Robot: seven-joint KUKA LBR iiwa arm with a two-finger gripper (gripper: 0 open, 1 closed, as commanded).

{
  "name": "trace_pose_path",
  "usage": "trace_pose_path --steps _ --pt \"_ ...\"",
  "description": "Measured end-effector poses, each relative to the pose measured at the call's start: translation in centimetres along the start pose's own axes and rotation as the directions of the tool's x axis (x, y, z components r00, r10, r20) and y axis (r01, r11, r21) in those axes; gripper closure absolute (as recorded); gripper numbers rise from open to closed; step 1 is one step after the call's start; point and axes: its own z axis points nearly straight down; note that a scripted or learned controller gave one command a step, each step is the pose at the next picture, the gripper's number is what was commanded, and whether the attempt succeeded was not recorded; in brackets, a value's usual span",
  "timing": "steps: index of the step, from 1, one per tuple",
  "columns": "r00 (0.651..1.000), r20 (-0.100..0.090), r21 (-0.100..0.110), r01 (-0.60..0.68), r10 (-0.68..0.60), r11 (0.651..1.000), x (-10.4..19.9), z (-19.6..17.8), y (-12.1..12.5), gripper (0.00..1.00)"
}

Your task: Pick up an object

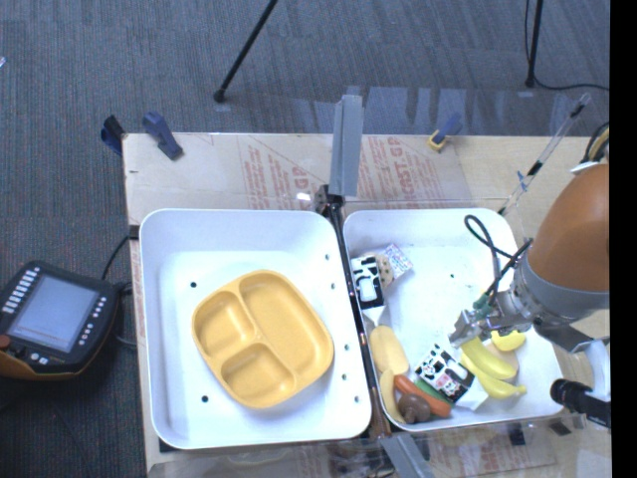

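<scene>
My gripper (476,324) hangs low over the right bin (438,242), at its right side, below the orange-banded wrist. Its fingers point left and down, just above a yellow banana (492,362) and a small yellow piece (508,341). A black-and-white patterned carton (443,371) lies just below-left of the fingertips. Along the bin's near-left edge sit a pale yellow toy (387,348) and an orange-and-brown toy (418,400). Another black-and-white box (368,277) with a small patterned packet (396,260) rests by the left wall. Nothing shows between the fingers.
The left bin (169,257) holds a yellow divided plate (261,338). A black cable (493,242) loops over the right bin's far right. A teach pendant (50,317) lies off the bench at left. Clamps sit on the board behind the bins.
</scene>
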Motion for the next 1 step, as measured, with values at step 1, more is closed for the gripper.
trace_pose_path --steps 1 --pt "0.987 0.001 0.005 -0.159 0.159 0.987 5.03 -4.85 1.46 1.0"
